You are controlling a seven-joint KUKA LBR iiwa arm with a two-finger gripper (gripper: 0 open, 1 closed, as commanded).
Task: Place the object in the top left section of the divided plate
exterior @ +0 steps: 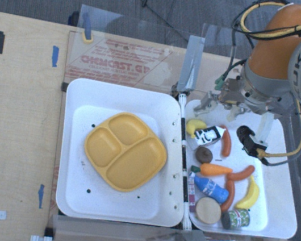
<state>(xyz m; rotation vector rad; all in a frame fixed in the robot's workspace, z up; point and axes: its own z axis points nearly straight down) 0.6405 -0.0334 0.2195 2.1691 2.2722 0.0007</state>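
A yellow divided plate (126,151) lies in the left bin (65,177), turned at an angle. It has two small sections toward the top and left and one large section at the lower right, all bare. My gripper (221,105) hangs over the back edge of the right bin (280,218), open, with nothing between its fingers. Just below it lie a small yellow piece (194,125), a black-and-white item (209,135) and an orange-red sausage (226,142).
The right bin also holds a brown ball (204,154), a carrot (216,170), a red sausage (242,172), a banana (251,194), a blue bottle (211,186), a tan disc (208,210) and a green can (236,217). A clear panel (120,62) stands behind the left bin.
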